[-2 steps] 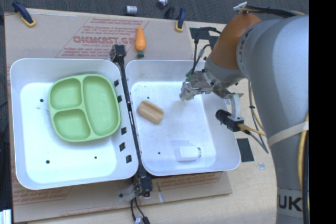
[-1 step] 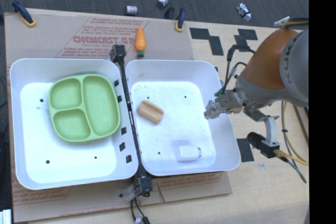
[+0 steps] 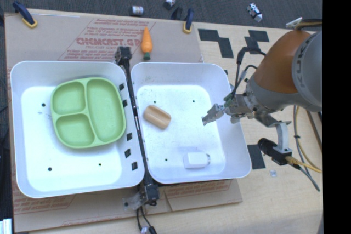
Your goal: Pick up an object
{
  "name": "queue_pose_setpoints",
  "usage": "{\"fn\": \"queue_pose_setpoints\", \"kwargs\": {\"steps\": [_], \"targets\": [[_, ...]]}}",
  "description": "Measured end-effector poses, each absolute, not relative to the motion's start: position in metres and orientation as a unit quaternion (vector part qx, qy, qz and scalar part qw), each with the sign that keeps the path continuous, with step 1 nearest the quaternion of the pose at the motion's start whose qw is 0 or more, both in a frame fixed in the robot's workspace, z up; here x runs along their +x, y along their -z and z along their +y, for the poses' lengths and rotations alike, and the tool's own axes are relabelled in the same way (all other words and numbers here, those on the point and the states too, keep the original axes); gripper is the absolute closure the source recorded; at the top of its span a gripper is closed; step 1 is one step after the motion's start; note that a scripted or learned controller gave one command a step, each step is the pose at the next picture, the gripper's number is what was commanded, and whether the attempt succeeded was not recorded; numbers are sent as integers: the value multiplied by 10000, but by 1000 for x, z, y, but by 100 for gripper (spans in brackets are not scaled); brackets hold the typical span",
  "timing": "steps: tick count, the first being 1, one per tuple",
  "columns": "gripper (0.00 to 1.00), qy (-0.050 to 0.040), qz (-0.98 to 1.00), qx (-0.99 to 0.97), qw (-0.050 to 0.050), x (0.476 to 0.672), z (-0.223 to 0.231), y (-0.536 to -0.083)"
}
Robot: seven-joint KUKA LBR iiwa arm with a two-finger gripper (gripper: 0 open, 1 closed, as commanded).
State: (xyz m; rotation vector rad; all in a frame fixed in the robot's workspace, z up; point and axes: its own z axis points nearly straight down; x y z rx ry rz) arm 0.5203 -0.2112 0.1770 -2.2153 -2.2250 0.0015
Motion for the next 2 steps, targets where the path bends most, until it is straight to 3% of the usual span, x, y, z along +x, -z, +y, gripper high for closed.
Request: {"fn": "queue_pose_setpoints", "kwargs": {"steps": [1,2], "targets": [[0,-4,-7094,-7048,9,627,-208,-91],[100,-4,-7109,-7033,0,627,-208,-102]]}}
